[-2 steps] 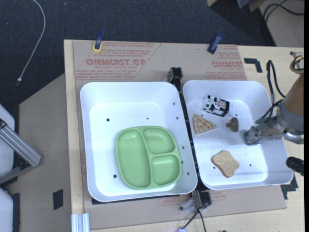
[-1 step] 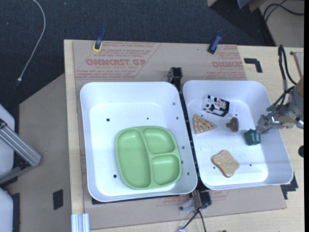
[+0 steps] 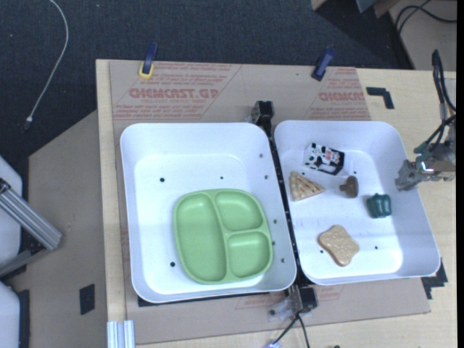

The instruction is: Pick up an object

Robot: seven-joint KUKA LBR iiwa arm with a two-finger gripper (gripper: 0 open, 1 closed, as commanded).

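Two shallow white bins sat side by side. The left bin [image 3: 145, 165] held a smooth green three-compartment plate [image 3: 222, 235]. The right bin [image 3: 406, 259] held a black-and-white patterned block [image 3: 323, 158], a triangular toast wedge [image 3: 305, 187], a small brown lump [image 3: 349, 187], a dark green cup-like piece [image 3: 378, 206] and a tan bread slice [image 3: 338, 243], all well apart. The gripper [image 3: 415, 174] hovered at its right rim; whether it was open could not be told.

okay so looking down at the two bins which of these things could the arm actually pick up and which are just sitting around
Could be picked up, all in the right bin:
black-and-white cow toy
toast triangle
small brown piece
green cup
tan bread slice

Just there:
green divided plate in the left bin
blue clamps
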